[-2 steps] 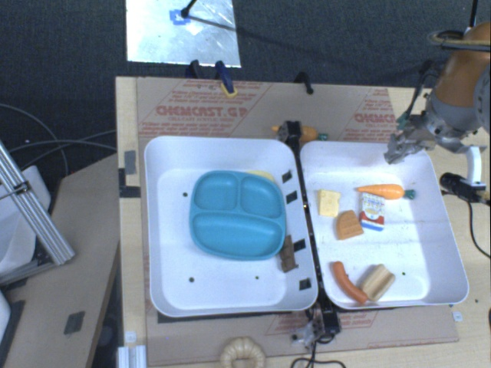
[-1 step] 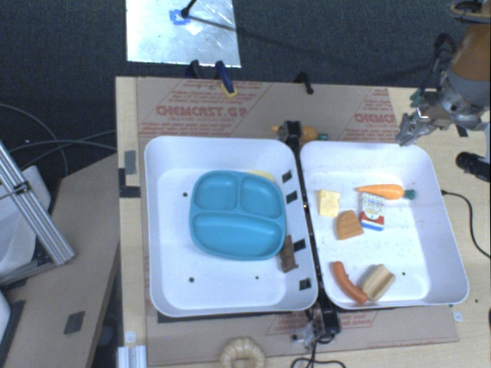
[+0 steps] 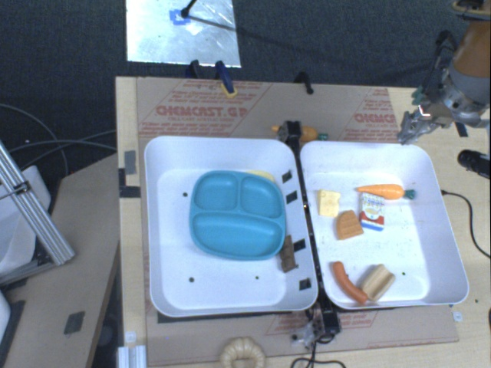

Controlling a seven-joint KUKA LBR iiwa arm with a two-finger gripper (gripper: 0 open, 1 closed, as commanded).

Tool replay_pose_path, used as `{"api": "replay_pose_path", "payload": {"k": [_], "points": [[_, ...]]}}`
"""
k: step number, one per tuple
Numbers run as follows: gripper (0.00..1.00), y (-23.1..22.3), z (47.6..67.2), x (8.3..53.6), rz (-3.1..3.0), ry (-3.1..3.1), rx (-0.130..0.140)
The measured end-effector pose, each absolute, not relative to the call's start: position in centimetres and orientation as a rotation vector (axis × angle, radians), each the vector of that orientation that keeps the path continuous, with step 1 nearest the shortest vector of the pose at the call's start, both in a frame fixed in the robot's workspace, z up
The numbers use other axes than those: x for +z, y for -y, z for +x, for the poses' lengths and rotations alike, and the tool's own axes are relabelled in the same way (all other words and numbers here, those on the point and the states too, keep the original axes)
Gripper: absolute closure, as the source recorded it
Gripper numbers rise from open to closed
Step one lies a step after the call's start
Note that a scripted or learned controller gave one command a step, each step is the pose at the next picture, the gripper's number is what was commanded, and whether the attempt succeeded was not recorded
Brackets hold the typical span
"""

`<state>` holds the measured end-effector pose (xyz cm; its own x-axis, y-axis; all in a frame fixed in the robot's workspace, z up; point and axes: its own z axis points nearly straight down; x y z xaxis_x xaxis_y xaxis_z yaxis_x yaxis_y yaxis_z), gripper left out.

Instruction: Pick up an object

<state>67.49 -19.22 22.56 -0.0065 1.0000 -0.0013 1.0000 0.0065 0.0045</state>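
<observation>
Right bin (image 3: 441, 228): carrot (image 3: 380, 192) near far rim; carton (image 3: 372, 210), cheese (image 3: 329, 203), toast (image 3: 349, 225) mid-floor; sausage (image 3: 347, 282) and block (image 3: 377, 281) by near rim. Bare floor along right wall. Left bin (image 3: 165, 205): blue tray (image 3: 236, 214), brown piece (image 3: 288, 254). Hand (image 3: 410, 129) beyond right bin's far corner, above counter (image 3: 322, 106); finger spacing cannot be told.

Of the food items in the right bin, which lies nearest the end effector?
The carrot, orange with a green tip, lies at the bin's far side, closest to the end effector.
</observation>
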Motion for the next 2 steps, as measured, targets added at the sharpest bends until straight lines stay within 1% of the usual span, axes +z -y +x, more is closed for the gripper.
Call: {"api": "replay_pose_path", "payload": {"k": [1, 2], "points": [[1.0, 12.8, 67.4, 22.8, 2.21, -2.232, 0.005], [1.0, 7.0, 65.9, 22.6, 2.211, -2.233, 0.003]]}}
